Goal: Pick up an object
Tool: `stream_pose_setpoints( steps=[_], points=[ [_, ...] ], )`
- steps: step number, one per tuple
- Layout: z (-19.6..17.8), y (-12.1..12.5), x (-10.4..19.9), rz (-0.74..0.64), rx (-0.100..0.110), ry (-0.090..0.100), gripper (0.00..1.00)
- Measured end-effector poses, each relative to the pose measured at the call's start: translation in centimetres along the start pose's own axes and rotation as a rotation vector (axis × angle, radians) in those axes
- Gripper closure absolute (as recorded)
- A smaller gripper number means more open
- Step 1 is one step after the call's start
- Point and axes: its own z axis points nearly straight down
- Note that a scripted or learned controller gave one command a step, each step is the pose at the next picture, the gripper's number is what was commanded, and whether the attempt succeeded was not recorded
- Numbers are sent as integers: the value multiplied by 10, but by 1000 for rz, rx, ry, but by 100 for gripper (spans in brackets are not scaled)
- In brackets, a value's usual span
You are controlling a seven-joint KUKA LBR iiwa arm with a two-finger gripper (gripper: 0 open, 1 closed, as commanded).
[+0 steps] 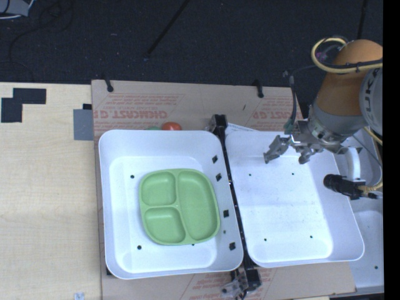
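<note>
A light green plate (179,206) with three compartments lies flat in the left bin (119,167). My gripper (289,152) hangs over the far part of the right bin (294,230), near its back wall, with its two fingers spread apart and nothing between them. The arm's orange band (350,74) rises above it at the right. A small red-orange object (171,127) and a bit of green beside it peek from behind the left bin's back rim, mostly hidden.
Both bins rest on a cardboard sheet (187,105) on the wooden bench. A black divider clip strip (225,186) runs between the bins. A black fitting (340,184) juts in at the right bin's right edge. Cables hang by the arm.
</note>
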Motion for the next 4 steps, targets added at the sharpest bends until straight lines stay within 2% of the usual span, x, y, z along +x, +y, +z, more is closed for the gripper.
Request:
stream_pose_setpoints(
  steps=[2,3,4],
  points=[
    [115,-5,-4,2,-1,0,0],
    [103,-5,-5,5,-3,-1,100],
    [50,6,-5,2,-11,-2,100]
  ],
)
